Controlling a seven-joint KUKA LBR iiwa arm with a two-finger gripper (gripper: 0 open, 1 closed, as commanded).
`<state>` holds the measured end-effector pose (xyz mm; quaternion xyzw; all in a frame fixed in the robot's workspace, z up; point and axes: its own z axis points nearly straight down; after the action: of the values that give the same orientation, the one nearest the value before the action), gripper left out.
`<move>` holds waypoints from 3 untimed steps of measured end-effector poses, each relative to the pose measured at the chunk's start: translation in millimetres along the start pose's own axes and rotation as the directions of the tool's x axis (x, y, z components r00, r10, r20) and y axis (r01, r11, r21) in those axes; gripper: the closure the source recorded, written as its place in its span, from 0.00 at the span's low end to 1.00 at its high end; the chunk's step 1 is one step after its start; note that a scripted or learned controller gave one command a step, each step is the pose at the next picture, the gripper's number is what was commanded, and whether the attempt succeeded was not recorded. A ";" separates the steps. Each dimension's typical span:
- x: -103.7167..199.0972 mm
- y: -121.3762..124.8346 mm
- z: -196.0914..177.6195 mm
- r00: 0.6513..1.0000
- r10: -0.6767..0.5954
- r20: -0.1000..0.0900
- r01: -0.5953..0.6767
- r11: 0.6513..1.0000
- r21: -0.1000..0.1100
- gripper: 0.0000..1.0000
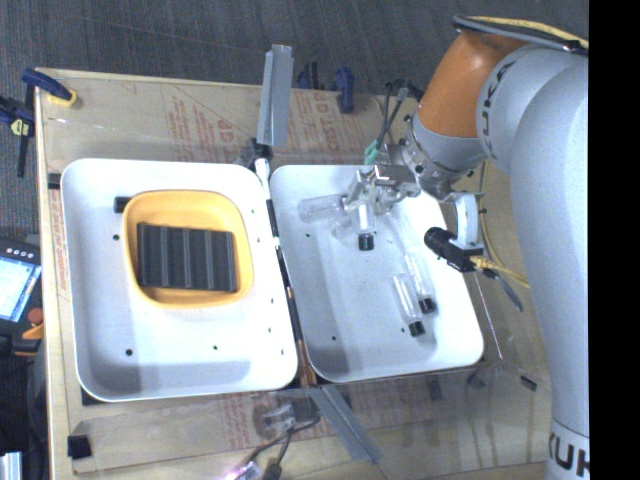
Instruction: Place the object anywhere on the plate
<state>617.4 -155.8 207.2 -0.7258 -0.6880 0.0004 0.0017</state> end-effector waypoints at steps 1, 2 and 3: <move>70.5 36.1 -16.2 0.966 -0.259 0.003 0.259 0.966 -0.004 1.00; 91.6 12.8 13.2 0.896 -0.444 0.001 0.444 0.896 0.002 1.00; 105.7 -16.8 14.9 0.792 -0.610 0.000 0.610 0.792 0.004 1.00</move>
<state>606.2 -49.4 192.5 -0.4655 -0.8851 0.0016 0.0029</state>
